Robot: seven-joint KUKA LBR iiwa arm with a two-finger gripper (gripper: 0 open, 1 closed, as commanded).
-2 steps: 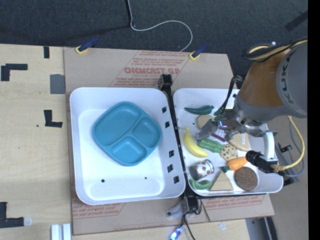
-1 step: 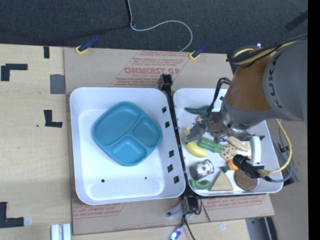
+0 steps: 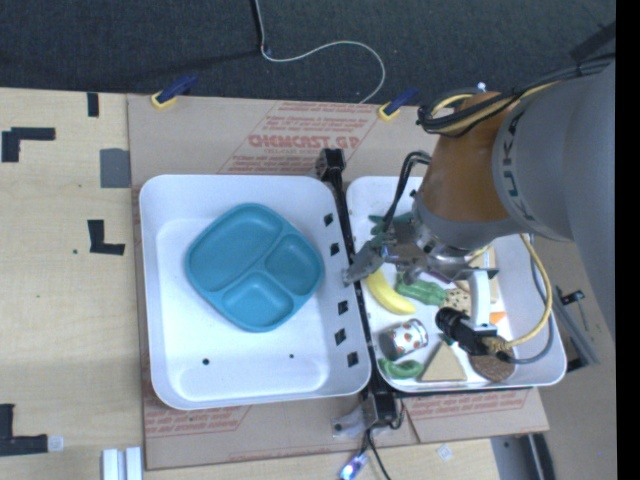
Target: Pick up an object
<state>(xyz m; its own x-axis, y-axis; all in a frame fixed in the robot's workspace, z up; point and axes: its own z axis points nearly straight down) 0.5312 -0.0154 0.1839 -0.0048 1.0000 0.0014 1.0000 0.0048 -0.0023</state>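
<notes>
From the camera view, the grey arm (image 3: 560, 148) with its orange band comes from the right and bends down over the right bin (image 3: 545, 373). The gripper (image 3: 385, 258) hangs low above a yellow banana (image 3: 388, 295); if the jaws are spread or pressed together, I cannot tell. Near the banana lie a green piece (image 3: 422, 293) and a small round can (image 3: 405, 340). In the left bin (image 3: 170, 208) rests a smooth blue plate (image 3: 255, 265) with three compartments.

A blue divided plate (image 3: 255, 266) lies in the left of 2 white bins (image 3: 160, 268). Right of that plate, the other bin holds a yellow banana (image 3: 389, 295), green pepper (image 3: 422, 294) and brown cookie (image 3: 491, 367). Tan cardboard (image 3: 290, 138) carries red lettering.
</notes>
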